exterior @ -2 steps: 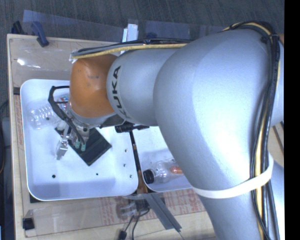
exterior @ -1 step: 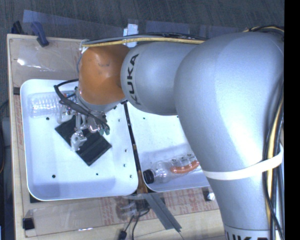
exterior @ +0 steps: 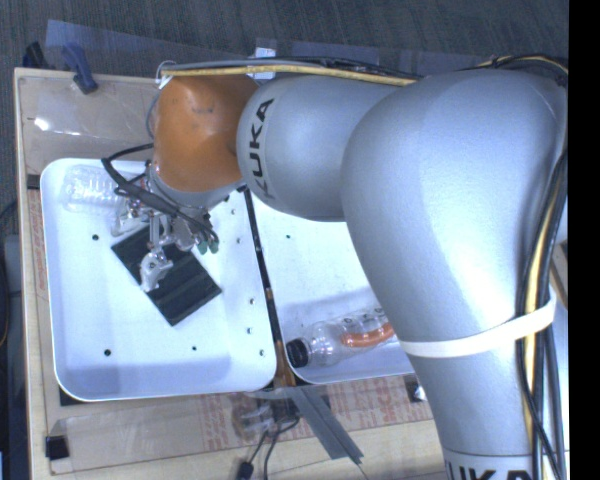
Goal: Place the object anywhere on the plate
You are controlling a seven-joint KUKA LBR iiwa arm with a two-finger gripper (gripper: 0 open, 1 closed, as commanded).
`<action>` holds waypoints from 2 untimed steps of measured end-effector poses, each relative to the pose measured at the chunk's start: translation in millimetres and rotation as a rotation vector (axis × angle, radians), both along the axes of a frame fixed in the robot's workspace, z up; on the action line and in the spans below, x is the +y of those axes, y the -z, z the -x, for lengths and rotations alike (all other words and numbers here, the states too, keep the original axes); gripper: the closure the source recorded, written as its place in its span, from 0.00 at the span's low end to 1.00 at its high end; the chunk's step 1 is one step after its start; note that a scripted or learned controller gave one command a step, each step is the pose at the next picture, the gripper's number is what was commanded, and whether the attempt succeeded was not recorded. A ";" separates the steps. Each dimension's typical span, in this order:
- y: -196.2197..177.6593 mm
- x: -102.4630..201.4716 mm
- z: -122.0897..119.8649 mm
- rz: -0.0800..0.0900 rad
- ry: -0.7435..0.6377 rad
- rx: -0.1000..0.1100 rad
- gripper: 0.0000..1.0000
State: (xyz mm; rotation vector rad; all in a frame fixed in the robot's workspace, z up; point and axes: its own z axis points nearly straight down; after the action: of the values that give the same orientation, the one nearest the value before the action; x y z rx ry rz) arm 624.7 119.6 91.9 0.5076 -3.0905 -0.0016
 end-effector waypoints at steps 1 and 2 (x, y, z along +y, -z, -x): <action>-23.4 18.0 -14.0 0.000 -0.035 0.004 0.00; -32.4 10.2 17.3 -0.001 -0.110 -0.009 0.00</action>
State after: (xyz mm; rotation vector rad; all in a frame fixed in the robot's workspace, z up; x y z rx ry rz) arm 607.5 129.7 124.3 0.6791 -3.0668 0.0001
